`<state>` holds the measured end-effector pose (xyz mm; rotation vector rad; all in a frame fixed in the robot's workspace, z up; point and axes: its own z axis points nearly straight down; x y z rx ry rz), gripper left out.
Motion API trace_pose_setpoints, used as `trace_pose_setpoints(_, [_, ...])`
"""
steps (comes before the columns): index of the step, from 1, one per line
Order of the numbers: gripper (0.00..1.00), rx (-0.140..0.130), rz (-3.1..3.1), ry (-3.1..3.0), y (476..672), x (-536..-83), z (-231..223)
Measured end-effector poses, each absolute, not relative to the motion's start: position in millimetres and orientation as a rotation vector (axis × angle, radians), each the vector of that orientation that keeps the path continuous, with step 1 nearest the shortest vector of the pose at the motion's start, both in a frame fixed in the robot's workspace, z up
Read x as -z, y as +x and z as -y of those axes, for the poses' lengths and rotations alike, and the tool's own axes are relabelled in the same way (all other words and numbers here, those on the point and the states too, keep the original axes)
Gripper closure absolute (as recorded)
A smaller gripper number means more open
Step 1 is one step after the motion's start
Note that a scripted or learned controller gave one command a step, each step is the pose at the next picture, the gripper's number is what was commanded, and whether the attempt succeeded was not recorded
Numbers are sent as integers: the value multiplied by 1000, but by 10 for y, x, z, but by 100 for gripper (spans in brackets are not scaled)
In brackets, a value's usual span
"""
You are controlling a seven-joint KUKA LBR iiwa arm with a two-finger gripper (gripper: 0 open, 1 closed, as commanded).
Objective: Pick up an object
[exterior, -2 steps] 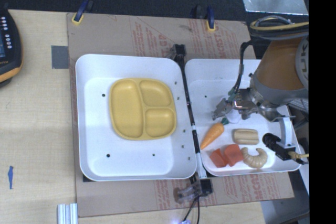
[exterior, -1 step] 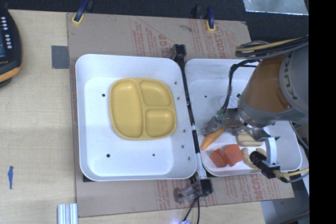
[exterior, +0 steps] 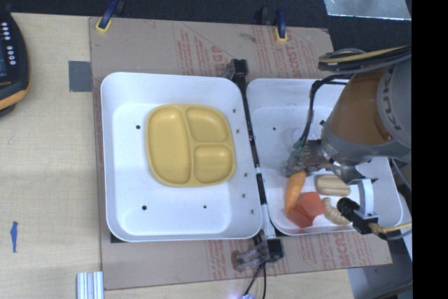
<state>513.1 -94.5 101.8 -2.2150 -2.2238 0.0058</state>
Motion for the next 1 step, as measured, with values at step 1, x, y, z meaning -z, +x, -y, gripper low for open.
trace_pose_setpoints(1, [100,12,2239,-2207,5430,-1974,69])
